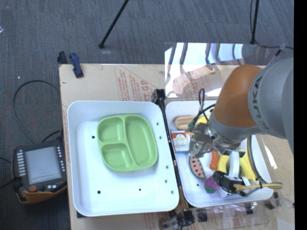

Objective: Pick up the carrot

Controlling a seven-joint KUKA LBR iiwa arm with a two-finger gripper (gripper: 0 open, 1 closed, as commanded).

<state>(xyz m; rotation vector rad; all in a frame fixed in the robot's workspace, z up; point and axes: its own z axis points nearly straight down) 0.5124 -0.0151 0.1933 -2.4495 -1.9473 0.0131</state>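
White plastic makes up the left bin [79, 176], which carries a green three-part plate [127, 142] near its middle, lying flat. Along the right bin's [192, 198] left edge sits a small carton [180, 142], and just below it a watermelon slice [196, 166] lies on the floor. Much of this bin is covered by the grey and orange arm [249, 104], so the things toward its far edge are hard to make out. The gripper [204, 145] hangs over the bin's middle (whether it is spread or pressed together, I cannot tell). The carrot [214, 160], a small orange piece, shows just below it, partly hidden. Purple and yellow items crowd the near right corner, too jumbled to name.
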